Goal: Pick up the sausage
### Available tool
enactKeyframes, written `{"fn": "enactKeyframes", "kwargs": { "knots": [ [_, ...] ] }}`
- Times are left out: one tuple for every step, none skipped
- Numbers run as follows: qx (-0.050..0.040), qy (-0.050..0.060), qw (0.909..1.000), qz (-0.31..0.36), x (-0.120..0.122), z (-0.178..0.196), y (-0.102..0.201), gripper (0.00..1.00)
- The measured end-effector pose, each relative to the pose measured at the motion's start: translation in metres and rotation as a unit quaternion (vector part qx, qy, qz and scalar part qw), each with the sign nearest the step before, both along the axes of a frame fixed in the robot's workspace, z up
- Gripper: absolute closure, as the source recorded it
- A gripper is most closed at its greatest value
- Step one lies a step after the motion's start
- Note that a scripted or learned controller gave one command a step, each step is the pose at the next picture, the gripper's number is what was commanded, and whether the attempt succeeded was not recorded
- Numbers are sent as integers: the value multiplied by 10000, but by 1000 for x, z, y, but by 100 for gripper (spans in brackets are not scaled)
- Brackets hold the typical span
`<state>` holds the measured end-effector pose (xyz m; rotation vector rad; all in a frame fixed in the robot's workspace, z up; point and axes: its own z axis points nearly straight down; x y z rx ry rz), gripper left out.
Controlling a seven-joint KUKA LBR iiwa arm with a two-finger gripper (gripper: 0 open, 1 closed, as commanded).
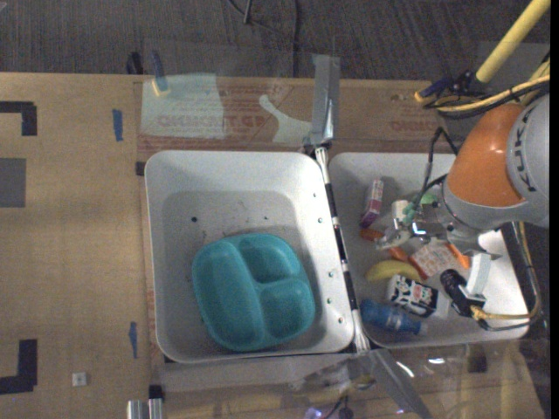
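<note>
1. Overhead, the grey arm [502,168] with its orange band reaches in from the right over the right bin [349,177].
2. Its gripper [410,228] hangs low among the clutter there; how far it is open, or whether it has hold of anything, cannot be told.
3. No sausage can be made out with certainty in that pile.
4. Nearby lie a banana [390,271], a blue bottle [390,318] and a black-and-white carton [412,295].
5. A teal divided tray [253,291] sits in the left bin [166,234].
</note>
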<state>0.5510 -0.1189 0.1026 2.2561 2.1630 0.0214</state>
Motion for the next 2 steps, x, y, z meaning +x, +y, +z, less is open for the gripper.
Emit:
{"fn": "enactKeyframes", "kwargs": {
  "knots": [
    [-33, -23, 10000, -32, 0, 11, -5, 100],
    [-32, -20, 10000, -32, 0, 11, -5, 0]
  ]
}}
